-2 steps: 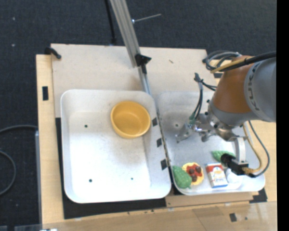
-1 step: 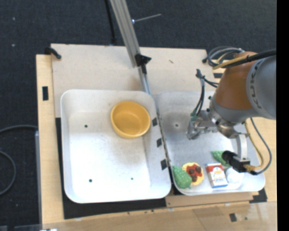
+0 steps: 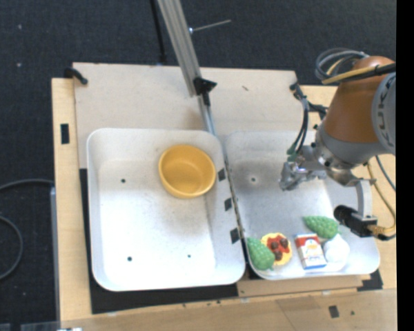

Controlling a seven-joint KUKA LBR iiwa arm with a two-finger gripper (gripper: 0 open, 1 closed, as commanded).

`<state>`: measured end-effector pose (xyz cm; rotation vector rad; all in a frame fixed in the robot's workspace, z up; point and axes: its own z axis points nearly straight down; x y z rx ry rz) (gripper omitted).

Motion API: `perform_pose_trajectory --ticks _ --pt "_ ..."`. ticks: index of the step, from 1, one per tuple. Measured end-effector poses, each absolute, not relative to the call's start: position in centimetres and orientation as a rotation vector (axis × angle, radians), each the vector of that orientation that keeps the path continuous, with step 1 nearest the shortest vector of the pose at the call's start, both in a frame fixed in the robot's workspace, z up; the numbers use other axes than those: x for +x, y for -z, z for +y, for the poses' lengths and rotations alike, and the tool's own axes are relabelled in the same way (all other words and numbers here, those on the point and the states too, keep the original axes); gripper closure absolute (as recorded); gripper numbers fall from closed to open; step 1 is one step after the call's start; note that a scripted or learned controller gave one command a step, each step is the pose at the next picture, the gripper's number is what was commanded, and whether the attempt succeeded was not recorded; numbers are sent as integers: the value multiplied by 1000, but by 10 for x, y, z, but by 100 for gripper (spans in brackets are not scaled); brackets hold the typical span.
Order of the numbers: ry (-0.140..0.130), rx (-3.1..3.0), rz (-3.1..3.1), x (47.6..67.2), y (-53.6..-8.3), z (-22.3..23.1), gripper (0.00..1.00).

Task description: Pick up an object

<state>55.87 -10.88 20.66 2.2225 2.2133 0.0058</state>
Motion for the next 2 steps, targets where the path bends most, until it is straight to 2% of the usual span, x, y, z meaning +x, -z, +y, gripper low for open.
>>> perform_pose_trajectory --ticks 1,2 --pt "-8 2219 2214 553 -264 -116 100" --pt "-4 2217 2223 554 -271 -116 100"
